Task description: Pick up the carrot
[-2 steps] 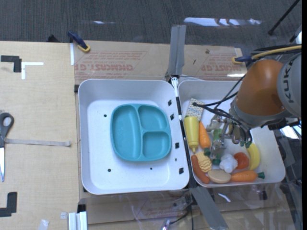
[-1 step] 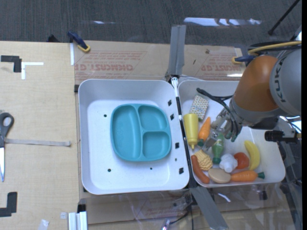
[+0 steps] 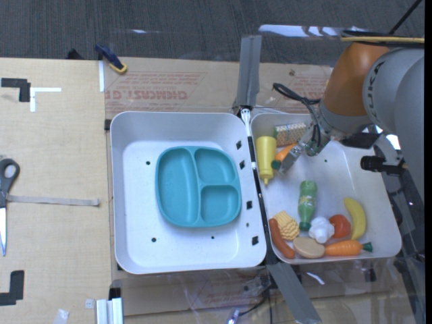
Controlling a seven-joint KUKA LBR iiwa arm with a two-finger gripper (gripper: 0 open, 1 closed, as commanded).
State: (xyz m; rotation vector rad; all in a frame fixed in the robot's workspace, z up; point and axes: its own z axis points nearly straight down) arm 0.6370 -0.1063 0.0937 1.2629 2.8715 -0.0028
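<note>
1. The bench (image 3: 54, 154) is pale wood with a sheet of brown cardboard (image 3: 175, 86) laid under the bins.
2. The grey arm (image 3: 398, 86) with its orange band (image 3: 351, 73) reaches in from the right over the right bin's far end.
3. The left bin (image 3: 128, 201) is a shallow white tray with a teal divided plate (image 3: 199, 186) lying flat in its middle.
4. The right bin (image 3: 378, 181) sits just beside the left one and holds the toy food.
5. The gripper (image 3: 304, 147) hangs low at the far left part of the right bin; whether its fingers are spread or closed cannot be told, and nothing can be seen held between them.
6. A yellow bottle (image 3: 265, 155) lies along the right bin's left wall, close to the gripper, with a small orange piece (image 3: 283, 155) between the two that is too small to name.
7. A green bottle (image 3: 307, 204) lies in the bin's middle.
8. A banana (image 3: 356, 216) lies toward the bin's right side.
9. The carrot (image 3: 344, 248) lies on its side along the near edge of the right bin, green end to the right, well apart from the gripper.
10. A sausage (image 3: 280, 238), a corn cob (image 3: 287, 225), a white garlic bulb (image 3: 321, 229) and a red tomato (image 3: 339, 225) crowd the near end beside the carrot.
11. Scissors (image 3: 5, 181) rest at the bench's left edge.
</note>
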